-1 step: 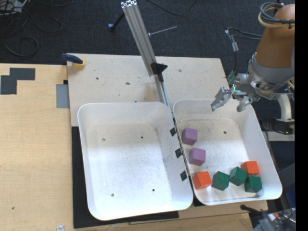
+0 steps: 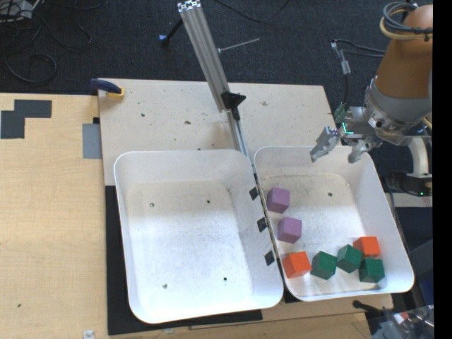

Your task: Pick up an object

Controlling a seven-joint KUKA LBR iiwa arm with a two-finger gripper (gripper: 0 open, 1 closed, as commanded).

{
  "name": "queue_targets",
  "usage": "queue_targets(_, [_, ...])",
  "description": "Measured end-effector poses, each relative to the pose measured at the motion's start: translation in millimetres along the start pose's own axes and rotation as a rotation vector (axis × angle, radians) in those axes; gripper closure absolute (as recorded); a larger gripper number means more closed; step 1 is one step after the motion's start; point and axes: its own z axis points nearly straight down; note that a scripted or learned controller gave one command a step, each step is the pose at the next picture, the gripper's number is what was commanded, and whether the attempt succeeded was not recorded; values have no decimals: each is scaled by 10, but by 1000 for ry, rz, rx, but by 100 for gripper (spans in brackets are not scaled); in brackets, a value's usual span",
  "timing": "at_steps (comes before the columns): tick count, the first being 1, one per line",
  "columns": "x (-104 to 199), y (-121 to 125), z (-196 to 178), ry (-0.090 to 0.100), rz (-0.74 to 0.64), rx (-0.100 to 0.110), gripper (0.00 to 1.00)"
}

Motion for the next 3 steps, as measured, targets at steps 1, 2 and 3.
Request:
queue_targets(1, [-16,2,441,0,1,5,0])
queue_targets(2, [66,21,923,0,2,0,0])
queue_targets(3, [111,-37,1379,1,3,6,0])
